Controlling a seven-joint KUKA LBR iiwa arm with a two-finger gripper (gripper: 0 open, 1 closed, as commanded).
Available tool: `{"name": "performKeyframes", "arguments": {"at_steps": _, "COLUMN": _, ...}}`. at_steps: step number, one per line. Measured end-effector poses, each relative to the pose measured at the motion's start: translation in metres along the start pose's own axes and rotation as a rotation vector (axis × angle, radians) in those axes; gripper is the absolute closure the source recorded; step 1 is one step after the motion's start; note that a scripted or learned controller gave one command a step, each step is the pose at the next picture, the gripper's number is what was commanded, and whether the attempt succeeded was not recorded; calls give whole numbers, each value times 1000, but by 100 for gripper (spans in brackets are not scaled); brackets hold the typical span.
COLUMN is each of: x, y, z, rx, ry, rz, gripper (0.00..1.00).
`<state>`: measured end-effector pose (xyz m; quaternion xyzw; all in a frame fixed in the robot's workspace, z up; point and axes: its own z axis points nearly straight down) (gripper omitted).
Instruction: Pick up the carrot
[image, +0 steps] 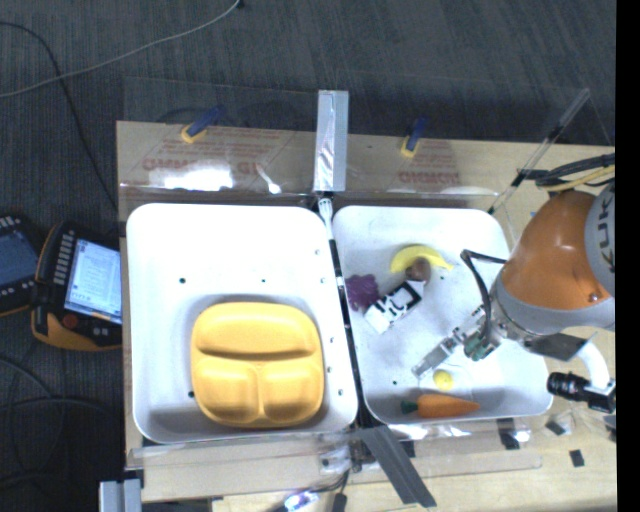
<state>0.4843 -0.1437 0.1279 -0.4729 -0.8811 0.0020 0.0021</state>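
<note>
carrot: orange tapered carrot with green end (446, 405), lying flat at right white bin's (500, 240) near wall
claw: two-finger metal gripper (432, 364) just above carrot, fingers nearly together, holding nothing

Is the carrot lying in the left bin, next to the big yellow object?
No. The carrot lies along the near edge of the right bin.

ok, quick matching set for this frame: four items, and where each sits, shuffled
Items:
1. carrot
2. bread
3. banana
4. gripper

Places:
A. left bin
B. right bin, far side
C. right bin, near wall
D. over the right bin's middle, just above the carrot

Pairs: 1-C, 2-A, 3-B, 4-D
</note>
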Motion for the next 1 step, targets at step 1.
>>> {"name": "performKeyframes", "arguments": {"at_steps": 1, "x": -21, "y": -15, "z": -13, "rx": -3, "ry": 3, "rz": 28, "gripper": 0}}
